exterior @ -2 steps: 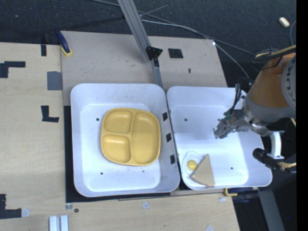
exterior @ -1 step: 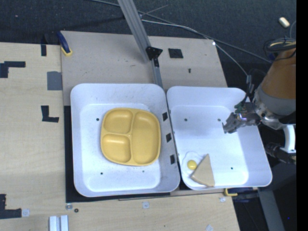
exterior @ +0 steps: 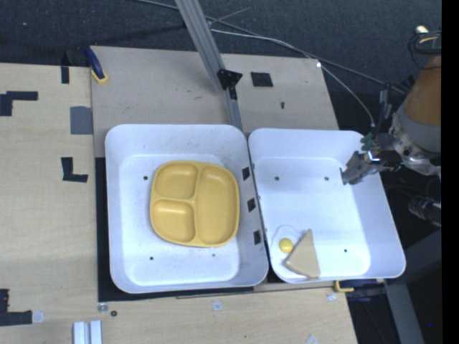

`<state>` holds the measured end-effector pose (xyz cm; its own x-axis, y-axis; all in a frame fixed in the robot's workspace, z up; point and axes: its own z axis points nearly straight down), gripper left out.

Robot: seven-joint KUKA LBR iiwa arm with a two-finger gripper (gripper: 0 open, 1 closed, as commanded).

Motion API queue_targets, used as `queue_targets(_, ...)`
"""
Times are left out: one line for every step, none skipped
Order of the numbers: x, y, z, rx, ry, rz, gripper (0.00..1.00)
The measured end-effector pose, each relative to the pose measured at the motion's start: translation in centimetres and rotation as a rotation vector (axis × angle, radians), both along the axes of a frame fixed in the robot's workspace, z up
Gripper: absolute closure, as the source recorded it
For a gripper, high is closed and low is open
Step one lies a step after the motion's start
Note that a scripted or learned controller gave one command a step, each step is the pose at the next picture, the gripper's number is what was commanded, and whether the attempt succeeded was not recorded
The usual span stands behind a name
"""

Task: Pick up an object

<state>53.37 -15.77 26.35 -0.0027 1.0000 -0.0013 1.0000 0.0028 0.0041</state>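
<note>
A yellow divided plate [exterior: 194, 203] lies in the left bin [exterior: 129, 149]. In the right bin [exterior: 308, 145], near its front left corner, a small yellow ball [exterior: 285, 246] sits beside a tan wedge-shaped piece [exterior: 305, 256]. My gripper [exterior: 353, 170] hangs over the right bin's far right rim, well away from the ball and the wedge. Nothing shows between its dark fingers, and their spacing is too small to read.
A grey metal bar [exterior: 208, 45] slants down from the top to the gap between the bins. The orange-banded arm [exterior: 423, 113] fills the right edge. A yellow-and-blue clip [exterior: 95, 67] lies on the bench at the back left.
</note>
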Motion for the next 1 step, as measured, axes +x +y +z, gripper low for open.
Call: queue_targets(0.07, 0.03, 3.4, 0.001, 0.001, -0.001, 1.0)
